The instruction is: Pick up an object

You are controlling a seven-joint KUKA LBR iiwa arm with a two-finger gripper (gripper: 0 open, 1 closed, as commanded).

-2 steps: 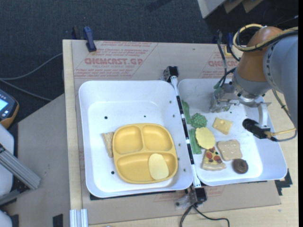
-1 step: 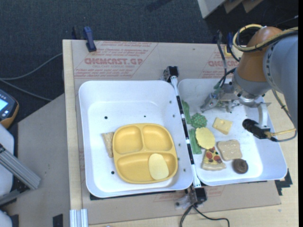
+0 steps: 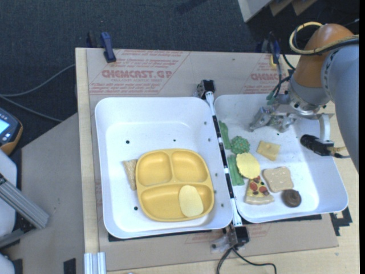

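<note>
Glossy yellow plastic, the three-part plate (image 3: 171, 184) carries a pale oval slice (image 3: 191, 201) far left of the metal hand (image 3: 272, 117). Whether that hand is open I cannot tell; toy foods, including a square cheese wedge (image 3: 268, 149) and round brown doughnut (image 3: 292, 198), lie just below it.

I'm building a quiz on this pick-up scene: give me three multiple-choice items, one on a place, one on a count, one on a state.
1. Where does the pale yellow oval lie?
A. in the yellow tray's large front compartment
B. in the right bin
C. on the carpet

2. How many compartments does the yellow tray have?
A. two
B. three
C. five

3. How does the gripper stand to the food?
A. clamped on the pizza slice
B. at the back of the right bin, apart from the food
C. over the tray

Answers:
1 A: the oval sits in the tray's wide front section, in the left bin.
2 B: two small sections behind, one large in front.
3 B: the pizza slice and the rest of the food lie nearer the front of the right bin.
</note>
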